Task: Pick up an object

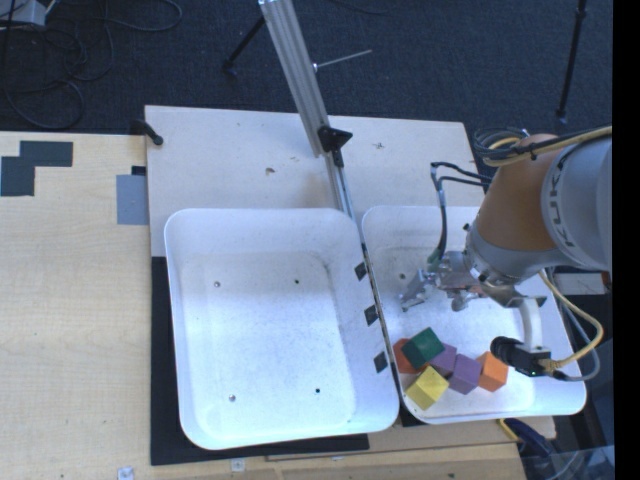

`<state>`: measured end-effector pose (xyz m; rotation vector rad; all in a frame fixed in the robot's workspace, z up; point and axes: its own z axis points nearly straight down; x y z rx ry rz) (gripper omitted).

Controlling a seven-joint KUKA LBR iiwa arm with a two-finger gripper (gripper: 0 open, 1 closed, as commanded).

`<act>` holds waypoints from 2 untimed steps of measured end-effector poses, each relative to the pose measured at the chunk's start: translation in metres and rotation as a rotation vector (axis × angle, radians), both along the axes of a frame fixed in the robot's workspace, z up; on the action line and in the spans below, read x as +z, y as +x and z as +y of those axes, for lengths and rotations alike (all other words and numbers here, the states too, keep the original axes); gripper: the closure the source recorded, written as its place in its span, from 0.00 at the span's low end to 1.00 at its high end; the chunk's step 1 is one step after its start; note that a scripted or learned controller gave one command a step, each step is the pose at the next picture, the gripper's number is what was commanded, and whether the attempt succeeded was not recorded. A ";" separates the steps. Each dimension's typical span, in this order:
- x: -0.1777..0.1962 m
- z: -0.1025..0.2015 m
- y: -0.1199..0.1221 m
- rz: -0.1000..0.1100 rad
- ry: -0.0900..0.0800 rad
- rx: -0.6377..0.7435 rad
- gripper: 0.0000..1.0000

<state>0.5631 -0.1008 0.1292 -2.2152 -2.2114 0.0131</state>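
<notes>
Several small blocks cluster at the front of the right bin (395,230): a green block (424,345), a yellow block (428,387), a purple block (464,371), an orange block (494,371) and a red-orange block (403,356) partly under the green one. My gripper (432,294) hangs over the middle of the right bin, just behind the green block and apart from the pile. Its two metal fingers stand spread, with nothing between them.
The left bin (190,268) lies beside the right one, with black clips along the shared rim (369,313). A slanted aluminium rail (300,73) rises behind the bins. Cables run by the arm at the right, and a black fitting (510,350) sits near the orange block.
</notes>
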 end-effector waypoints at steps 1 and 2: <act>0.064 0.020 -0.034 -0.014 -0.001 0.003 0.00; 0.061 0.023 -0.056 -0.008 -0.001 -0.003 0.00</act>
